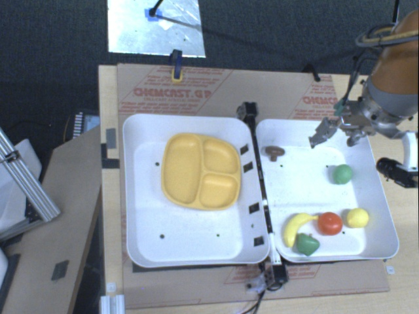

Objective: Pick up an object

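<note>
I'm hovering my gripper (325, 134) over the right bin's (383, 208) far edge, beyond the green ball (341, 174); can't tell jaw state.

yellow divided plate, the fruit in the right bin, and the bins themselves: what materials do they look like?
Yellow divided plate: likely moulded plastic, matte, uniform colour with soft rounded compartment ridges.
Banana, tomato, lemon: probably plastic toy food, with flat saturated colours and a small highlight on the tomato.
Left bin and right bin: white, smooth, rounded rims, probably formed plastic, though painted metal cannot be excluded.
</note>
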`<state>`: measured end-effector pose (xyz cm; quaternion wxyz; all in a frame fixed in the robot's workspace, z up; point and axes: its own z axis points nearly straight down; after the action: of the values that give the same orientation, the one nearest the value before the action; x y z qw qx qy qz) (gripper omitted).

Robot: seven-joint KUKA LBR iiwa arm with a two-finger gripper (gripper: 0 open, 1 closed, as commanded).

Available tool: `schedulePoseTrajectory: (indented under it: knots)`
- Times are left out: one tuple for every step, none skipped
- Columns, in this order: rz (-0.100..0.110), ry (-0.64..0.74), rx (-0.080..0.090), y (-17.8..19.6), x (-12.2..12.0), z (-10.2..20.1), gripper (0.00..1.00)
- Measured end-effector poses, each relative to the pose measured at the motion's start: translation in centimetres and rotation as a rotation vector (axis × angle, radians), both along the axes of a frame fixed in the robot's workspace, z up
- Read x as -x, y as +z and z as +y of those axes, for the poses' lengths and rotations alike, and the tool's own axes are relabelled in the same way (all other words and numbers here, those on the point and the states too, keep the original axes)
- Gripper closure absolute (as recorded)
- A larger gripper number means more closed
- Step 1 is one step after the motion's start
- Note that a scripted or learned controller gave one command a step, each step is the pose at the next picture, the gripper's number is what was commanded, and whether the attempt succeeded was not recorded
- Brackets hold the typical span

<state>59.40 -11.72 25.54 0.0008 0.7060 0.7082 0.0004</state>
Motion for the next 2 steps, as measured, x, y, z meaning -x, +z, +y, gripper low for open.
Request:
schedulePoseTrajectory:
  knots:
    - [0.005,-0.003,-0.001,-5.6,0.9,-0.3,0.0]
    - [0.004,-0.002,-0.001,-11.6,0.7,-0.9,0.0]
